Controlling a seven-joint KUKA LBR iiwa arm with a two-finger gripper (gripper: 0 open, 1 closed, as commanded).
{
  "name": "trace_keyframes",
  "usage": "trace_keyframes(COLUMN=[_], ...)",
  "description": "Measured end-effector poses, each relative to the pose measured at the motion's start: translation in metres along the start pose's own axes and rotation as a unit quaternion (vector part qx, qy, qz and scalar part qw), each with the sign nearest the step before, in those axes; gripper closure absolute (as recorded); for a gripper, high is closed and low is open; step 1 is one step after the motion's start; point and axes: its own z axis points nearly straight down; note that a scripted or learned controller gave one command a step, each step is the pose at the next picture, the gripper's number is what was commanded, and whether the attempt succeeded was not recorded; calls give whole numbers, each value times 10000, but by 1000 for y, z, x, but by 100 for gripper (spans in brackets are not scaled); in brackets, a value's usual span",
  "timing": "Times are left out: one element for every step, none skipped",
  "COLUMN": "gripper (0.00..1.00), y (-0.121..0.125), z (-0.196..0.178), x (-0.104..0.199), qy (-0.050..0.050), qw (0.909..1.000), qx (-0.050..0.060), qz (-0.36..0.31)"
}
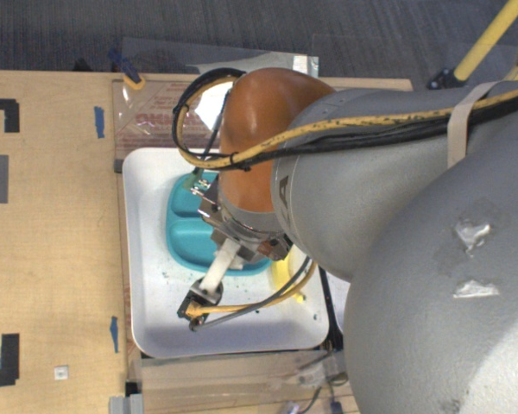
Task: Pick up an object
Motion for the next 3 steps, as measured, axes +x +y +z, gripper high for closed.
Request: trace_keyframes(gripper=[100, 100, 100], y=[0, 0, 7], z=[23, 36, 55], x=[-1, -1, -11], qy=[-15, -2, -5], qw=[9862, 8921, 9607], qx=[21, 19, 21], qz=[-1657, -4519, -2777])
